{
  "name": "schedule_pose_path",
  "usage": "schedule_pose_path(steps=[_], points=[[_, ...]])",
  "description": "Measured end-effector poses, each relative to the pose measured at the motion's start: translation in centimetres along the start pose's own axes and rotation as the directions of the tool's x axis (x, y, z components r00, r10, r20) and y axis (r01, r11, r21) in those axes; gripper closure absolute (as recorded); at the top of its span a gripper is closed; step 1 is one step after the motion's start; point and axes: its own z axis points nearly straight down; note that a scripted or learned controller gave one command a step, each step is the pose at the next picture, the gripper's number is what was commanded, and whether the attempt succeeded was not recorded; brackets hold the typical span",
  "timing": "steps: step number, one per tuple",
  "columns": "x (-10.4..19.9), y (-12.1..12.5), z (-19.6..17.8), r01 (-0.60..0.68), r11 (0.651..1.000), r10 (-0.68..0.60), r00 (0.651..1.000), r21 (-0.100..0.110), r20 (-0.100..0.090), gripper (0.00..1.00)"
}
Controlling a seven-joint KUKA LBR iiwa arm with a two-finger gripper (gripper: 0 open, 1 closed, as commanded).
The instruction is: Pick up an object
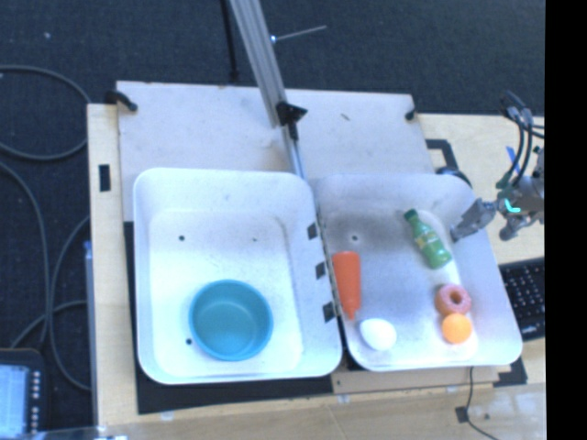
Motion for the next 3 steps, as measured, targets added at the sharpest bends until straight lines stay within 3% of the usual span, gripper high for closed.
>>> schedule_pose_path(steps=[1, 3], points=[[0.0, 0.0, -0.1, 0.0, 1.0, 0.0, 1.0, -0.003, 0.001, 0.0], [0.6, -0.8, 11.3, -0.005, 1.0, 0.005, 1.0, 0.006, 0.001, 0.0]])
